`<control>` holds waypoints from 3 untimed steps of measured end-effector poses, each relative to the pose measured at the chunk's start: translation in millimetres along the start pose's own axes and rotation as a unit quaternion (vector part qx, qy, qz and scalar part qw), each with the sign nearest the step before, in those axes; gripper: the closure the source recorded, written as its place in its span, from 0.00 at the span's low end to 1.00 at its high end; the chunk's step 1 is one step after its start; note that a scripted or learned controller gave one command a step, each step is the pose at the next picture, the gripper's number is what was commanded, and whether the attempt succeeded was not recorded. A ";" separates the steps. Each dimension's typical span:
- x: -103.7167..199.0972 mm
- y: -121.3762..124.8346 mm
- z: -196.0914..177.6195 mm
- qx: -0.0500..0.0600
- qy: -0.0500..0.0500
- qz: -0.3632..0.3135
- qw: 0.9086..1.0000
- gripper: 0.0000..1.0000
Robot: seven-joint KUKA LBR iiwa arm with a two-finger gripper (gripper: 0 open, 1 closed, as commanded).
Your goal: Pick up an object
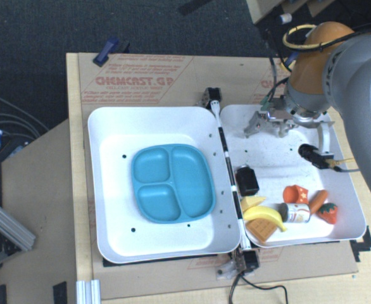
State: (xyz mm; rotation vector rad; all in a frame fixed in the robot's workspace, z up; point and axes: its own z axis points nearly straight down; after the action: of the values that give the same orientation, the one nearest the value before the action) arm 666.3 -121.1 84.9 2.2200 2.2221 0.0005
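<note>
Toy food cluster at right bin's near edge, banana, small can, carrot, black block by the divider, blue divided plate in left bin, end effector over right bin's far end, grip state unreadable, nothing seen held.

The gripper is over the far part of the right bin. Near the front of this bin lie a banana, a small can, a carrot and a black block. The left bin holds a blue divided plate.
</note>
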 end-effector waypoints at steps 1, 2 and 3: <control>-0.1 0.7 -10.8 -0.001 -0.001 0.000 1.000 1.00; 0.0 0.5 -10.5 -0.001 -0.001 0.000 1.000 0.00; 11.7 -35.6 0.5 0.002 0.000 0.001 1.000 0.00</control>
State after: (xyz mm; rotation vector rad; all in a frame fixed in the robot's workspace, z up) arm 630.7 -109.4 84.3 2.2236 2.2226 -0.0018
